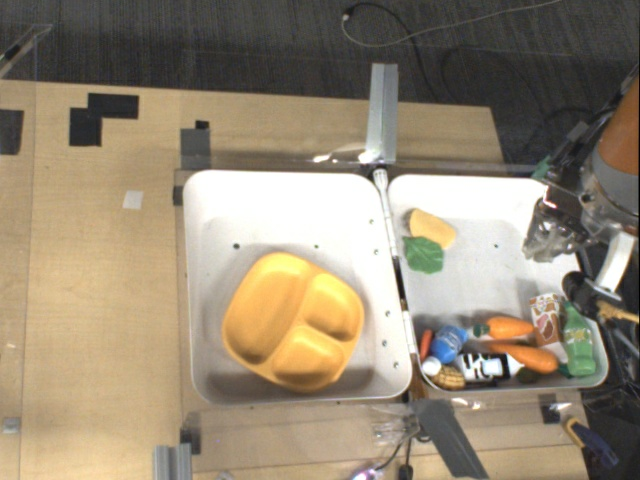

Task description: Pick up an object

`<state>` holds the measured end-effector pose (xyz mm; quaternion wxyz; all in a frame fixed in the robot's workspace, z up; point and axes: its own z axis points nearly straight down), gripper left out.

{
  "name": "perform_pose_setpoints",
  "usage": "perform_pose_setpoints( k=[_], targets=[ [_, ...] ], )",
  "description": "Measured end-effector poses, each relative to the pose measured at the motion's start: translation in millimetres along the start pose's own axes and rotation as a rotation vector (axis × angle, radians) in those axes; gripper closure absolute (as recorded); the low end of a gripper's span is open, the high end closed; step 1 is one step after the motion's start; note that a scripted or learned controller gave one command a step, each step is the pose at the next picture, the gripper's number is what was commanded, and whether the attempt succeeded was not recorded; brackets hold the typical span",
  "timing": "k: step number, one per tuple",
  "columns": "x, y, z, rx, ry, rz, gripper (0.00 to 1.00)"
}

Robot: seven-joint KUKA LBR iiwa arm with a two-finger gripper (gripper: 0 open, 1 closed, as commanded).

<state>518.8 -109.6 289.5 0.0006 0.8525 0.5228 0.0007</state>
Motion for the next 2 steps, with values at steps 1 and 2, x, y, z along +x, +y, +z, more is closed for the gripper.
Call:
perform_pose_setpoints(
  k=[1,2],
  targets=[
    [-46,47,-147,-0.004,0.001,0.057,1.0],
    [0,51,-7,0.001,0.0,0.261,1.0]
  ],
)
